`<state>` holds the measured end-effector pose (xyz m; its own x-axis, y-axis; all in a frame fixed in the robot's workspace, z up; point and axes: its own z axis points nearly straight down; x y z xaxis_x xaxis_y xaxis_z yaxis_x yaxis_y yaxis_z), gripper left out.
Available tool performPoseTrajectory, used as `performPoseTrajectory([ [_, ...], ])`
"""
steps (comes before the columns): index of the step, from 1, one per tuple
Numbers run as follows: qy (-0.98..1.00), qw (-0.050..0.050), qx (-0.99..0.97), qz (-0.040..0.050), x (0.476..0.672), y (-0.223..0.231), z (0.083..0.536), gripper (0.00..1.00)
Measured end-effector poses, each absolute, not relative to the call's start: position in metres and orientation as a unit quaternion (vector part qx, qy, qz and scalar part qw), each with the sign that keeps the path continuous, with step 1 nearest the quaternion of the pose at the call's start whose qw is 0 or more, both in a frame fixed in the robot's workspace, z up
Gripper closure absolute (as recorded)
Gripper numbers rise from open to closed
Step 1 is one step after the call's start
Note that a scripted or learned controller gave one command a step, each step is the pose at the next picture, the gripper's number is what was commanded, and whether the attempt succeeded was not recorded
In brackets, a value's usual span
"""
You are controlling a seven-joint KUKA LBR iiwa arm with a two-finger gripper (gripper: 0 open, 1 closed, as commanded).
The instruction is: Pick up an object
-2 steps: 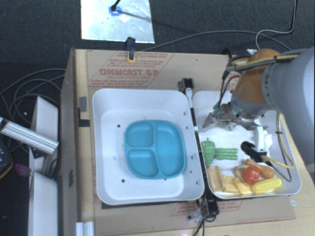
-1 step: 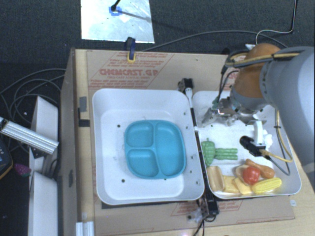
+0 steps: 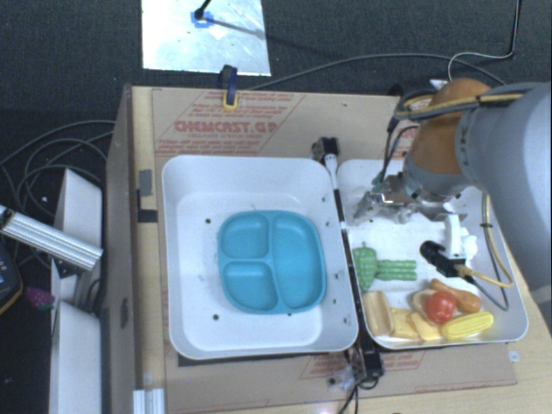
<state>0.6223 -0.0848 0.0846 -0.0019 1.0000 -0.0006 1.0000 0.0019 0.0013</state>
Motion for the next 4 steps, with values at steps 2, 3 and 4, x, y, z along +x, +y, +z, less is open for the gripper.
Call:
performPoseTrajectory([
  [2,0.709,0.002,0.705,0.0023,0.624,-0.085,0.106,1.0],
  [3,0.71,0.002,0.704,0.0033,0.625,-0.084,0.117,1.0],
  [4,0.71,0.003,0.704,0.0046,0.626,-0.084,0.128,1.0],
])
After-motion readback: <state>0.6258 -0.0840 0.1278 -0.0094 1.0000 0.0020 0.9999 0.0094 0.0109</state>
